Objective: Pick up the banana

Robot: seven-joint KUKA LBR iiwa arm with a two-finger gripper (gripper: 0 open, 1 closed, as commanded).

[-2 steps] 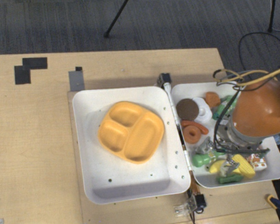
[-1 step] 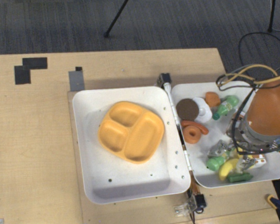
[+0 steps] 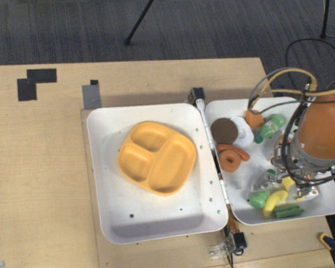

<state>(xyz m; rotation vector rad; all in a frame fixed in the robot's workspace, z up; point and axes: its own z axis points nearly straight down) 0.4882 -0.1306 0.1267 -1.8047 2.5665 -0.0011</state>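
Hand (image 3: 288,185) low over banana (image 3: 276,199) in right bin (image 3: 331,203), lined up for the pick; can't tell if it's released or clenched.

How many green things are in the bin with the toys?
3 that I can see: one green toy at the top by the orange ball, one left of the banana, and one below it. The arm may hide more.
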